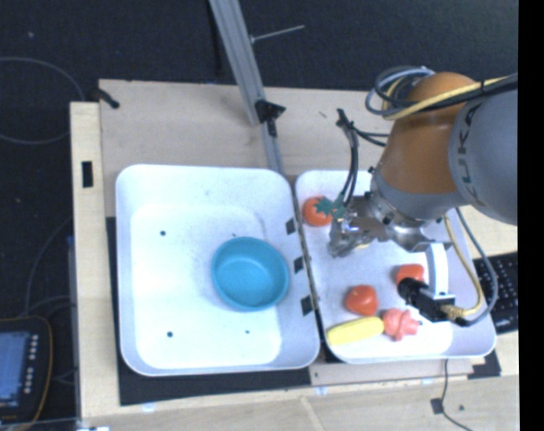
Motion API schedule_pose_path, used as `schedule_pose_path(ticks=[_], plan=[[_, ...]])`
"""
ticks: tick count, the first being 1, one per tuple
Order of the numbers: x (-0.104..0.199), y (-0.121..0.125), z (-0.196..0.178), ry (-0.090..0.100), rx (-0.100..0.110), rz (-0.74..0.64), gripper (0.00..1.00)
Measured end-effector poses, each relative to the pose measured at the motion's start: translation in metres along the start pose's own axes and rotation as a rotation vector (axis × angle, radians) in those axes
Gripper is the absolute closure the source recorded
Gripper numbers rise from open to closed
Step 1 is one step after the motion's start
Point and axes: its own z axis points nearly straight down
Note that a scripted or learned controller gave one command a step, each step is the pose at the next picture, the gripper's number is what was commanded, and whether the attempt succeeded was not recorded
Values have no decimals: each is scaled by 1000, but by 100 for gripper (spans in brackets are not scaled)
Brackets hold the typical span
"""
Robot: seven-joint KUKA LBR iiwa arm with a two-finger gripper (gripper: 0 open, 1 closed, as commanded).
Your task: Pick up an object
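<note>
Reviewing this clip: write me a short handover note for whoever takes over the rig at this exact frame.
Gripper: low over the right bin, beside the tomato; whether the jaws are open or shut cannot be told, and nothing is seen held.
Right bin: tomato at the far left corner; red pepper, yellow banana and pink toy near the front; another red piece behind the cable.
Left bin: blue bowl.
Done: nothing lifted.
Left: grasp and raise one object.
</note>
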Motion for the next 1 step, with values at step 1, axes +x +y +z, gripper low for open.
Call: schedule_pose_path(ticks=[1], plan=[[58, -12, -13, 0, -2, 0, 100]])
